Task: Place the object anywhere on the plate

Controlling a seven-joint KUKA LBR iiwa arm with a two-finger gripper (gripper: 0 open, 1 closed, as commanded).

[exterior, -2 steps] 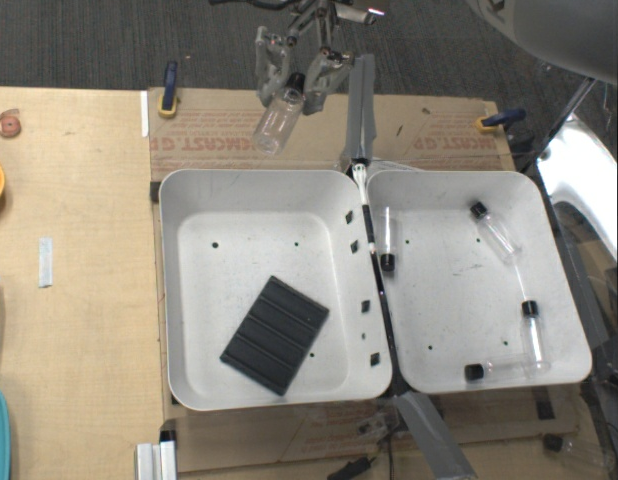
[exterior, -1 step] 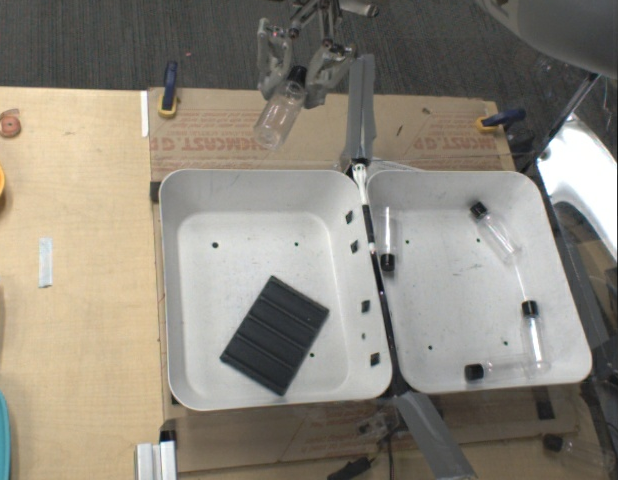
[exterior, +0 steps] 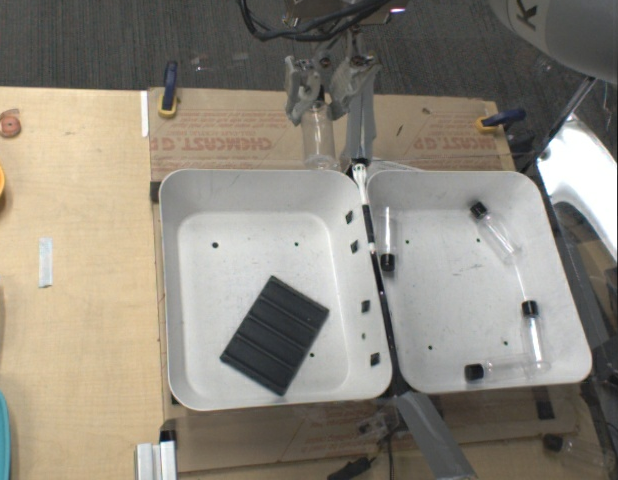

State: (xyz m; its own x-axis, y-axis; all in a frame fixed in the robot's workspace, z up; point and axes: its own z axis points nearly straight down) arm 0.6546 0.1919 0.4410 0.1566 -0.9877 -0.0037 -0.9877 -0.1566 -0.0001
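A clear plastic tube [exterior: 317, 140] hangs upright from my gripper [exterior: 317, 102], whose fingers are shut on the tube's upper end. Gripper and tube are above the cardboard just behind the bins, over the back right corner of the left bin [exterior: 174, 268]. The plate [exterior: 276, 334], a flat black ribbed rectangle, lies at an angle on the left bin's floor toward the front, well forward of the gripper.
The right bin [exterior: 559, 268] holds several clear tubes with black caps: one [exterior: 384, 236] by its left wall, one [exterior: 493, 230] at the back, two [exterior: 532, 330] [exterior: 504, 370] at the front right. Clamps [exterior: 169, 88] [exterior: 499, 121] pin the cardboard. Cables hang above the gripper.
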